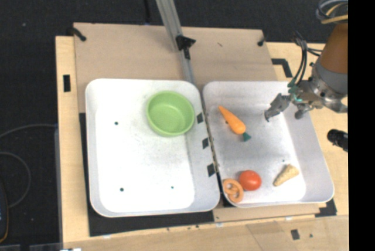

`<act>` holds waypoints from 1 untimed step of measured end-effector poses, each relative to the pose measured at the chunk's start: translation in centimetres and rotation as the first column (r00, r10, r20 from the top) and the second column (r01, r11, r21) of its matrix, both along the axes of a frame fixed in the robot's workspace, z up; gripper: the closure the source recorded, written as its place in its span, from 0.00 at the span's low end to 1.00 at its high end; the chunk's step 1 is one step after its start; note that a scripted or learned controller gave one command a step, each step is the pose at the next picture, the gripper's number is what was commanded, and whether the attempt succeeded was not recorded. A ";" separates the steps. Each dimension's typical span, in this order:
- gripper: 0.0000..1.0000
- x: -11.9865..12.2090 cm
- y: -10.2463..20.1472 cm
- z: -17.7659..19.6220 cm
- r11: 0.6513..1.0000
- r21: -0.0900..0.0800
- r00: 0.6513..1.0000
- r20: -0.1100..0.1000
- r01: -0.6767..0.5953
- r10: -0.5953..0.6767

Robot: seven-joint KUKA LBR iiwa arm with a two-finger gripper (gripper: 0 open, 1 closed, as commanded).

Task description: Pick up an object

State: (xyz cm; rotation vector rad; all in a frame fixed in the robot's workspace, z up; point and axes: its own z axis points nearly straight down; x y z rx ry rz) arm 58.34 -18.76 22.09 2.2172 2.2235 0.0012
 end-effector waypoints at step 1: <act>0.00 0.0 0.0 0.0 1.000 0.000 1.000 0.000 0.000 0.000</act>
